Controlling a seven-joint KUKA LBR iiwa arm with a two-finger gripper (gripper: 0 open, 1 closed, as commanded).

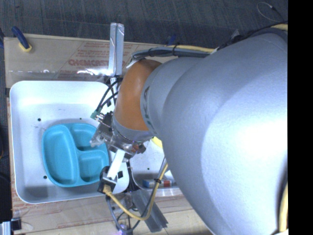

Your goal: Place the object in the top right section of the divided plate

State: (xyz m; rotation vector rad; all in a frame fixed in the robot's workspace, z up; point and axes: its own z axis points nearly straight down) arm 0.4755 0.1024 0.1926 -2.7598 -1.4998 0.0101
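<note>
Reaching in: the grey arm comes from the tabletop's right side and its bulk covers most of the right bin. Its orange band sits over the seam between the two bins.
Gripper: the gripper is low over the right rim of the divided plate, at the edge of the top right section. I cannot tell whether it is wide or narrow, because the wrist hides it from above.
Held thing: cannot tell from this angle.
Divided plate: blue with three sections. It lies flat in the left bin, toward the tabletop's near edge and close to that bin's right wall.
Sections: the large left section runs the plate's length. The top right section and the bottom right section share the other side, and what shows of all three is plain blue.
Task's object: I cannot say which thing it is.
Right bin: a strip of white floor shows between wrist and arm. A small red, white and blue item lies there near the tabletop's near edge, partly hidden by the arm. A yellow scrap peeks out just beside the arm, and what it is cannot be told.
Tabletop: the tabletop is brown, with red lettering along the far edge. An upright metal bar stands at the far edge between the bins, and a blue-handled clamp grips the far left corner.
</note>
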